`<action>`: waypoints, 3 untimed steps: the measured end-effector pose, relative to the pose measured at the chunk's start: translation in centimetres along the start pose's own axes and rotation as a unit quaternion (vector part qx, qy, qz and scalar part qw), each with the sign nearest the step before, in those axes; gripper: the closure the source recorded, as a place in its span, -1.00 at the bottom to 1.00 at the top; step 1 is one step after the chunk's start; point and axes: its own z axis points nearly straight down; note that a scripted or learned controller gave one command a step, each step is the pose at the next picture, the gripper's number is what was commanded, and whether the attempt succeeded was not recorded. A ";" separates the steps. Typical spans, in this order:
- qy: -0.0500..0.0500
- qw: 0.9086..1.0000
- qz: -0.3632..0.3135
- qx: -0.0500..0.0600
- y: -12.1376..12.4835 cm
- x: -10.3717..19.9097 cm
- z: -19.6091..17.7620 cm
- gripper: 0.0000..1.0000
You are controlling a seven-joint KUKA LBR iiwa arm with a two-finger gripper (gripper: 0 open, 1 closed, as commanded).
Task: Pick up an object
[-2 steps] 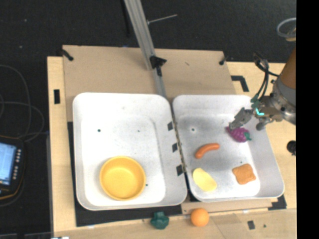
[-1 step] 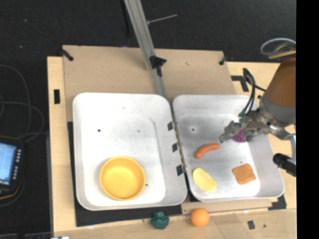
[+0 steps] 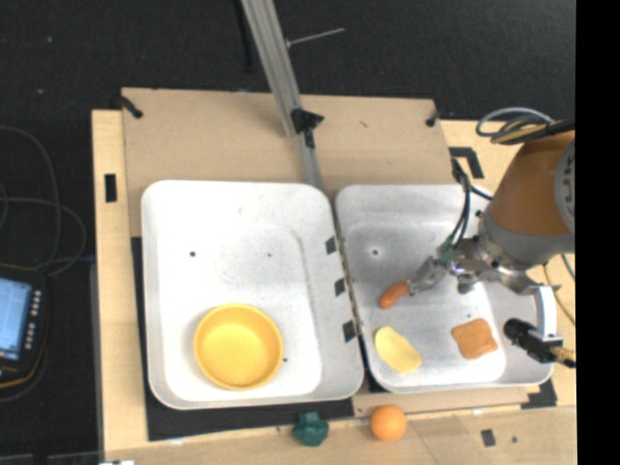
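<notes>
A small orange, carrot-like piece [image 3: 392, 294] lies in the right bin [image 3: 387, 221], near its left wall. My gripper [image 3: 421, 281] reaches in low from the right, and its tip is right at the orange piece's right end. Whether the tip touches the piece cannot be made out. In the same bin, a pale yellow piece [image 3: 397, 349] rests near the front edge. A brown square piece [image 3: 474, 338] lies at the front right, below the arm's wrist.
The left bin [image 3: 232, 231] holds a yellow bowl [image 3: 238, 346] at its front. An orange ball [image 3: 387, 422] and a green object [image 3: 311, 429] sit on the bench in front of the bins. A slanted metal pole [image 3: 276, 56] rises behind them.
</notes>
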 end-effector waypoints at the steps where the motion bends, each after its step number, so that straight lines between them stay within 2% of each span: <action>1: -0.001 1.000 0.000 -0.003 0.1 -0.1 5.0 -1.00; 2: -0.001 1.000 0.003 -0.005 0.2 -0.2 3.8 1.00; 3: -0.001 1.000 -0.001 -0.005 0.9 -0.9 -0.9 1.00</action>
